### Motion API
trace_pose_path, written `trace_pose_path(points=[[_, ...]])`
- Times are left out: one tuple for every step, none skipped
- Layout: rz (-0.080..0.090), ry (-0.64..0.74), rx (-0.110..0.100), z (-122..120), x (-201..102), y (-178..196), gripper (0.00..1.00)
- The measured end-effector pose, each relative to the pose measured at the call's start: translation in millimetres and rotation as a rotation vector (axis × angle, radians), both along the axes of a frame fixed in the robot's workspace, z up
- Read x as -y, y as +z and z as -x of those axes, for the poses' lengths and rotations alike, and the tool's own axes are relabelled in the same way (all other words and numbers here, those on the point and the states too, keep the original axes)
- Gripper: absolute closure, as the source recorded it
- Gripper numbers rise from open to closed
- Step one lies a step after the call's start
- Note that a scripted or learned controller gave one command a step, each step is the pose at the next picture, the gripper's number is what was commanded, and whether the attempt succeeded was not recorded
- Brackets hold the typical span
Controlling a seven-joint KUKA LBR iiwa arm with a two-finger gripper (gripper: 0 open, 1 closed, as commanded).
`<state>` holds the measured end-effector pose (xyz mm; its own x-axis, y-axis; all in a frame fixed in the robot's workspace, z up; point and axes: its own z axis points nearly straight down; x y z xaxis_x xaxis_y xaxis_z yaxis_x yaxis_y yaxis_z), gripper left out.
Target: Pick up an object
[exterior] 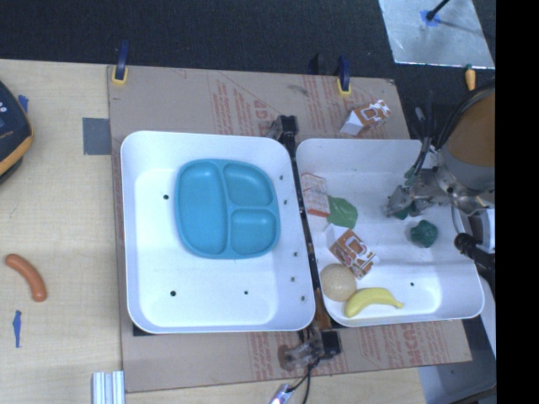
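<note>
Presently, camera view: gripper (404,206) sits low in the right bin (383,154), toward its right side. Whether it is parted or closed, I cannot tell; the metalwork is too small and cluttered, and nothing shows as held.

Nearest candidate is the dark green object (424,233), just beside the gripper, toward the near right. Others lie further left in the same bin: light green piece (343,212), small printed carton (353,252), pale round item (337,282), banana (372,300) by the near wall. The blue divided plate (227,207) lies in the left bin (139,225).

Risks, as judged:
- Gripper is offset from the dark green object; closing in place likely grips air.
- That object looks small and rounded, so it may squirt out sideways.
- It sits close to the right wall; a descent there could strike the rim.
</note>
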<state>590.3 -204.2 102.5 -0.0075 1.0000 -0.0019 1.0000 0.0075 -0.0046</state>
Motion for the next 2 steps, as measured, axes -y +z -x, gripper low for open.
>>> trace_pose_path(points=[[-0.002, -0.001, 0.002, -42, -63, -11, 1.0], [-0.003, -0.002, 0.003, -23, -141, 90, 1.0]])
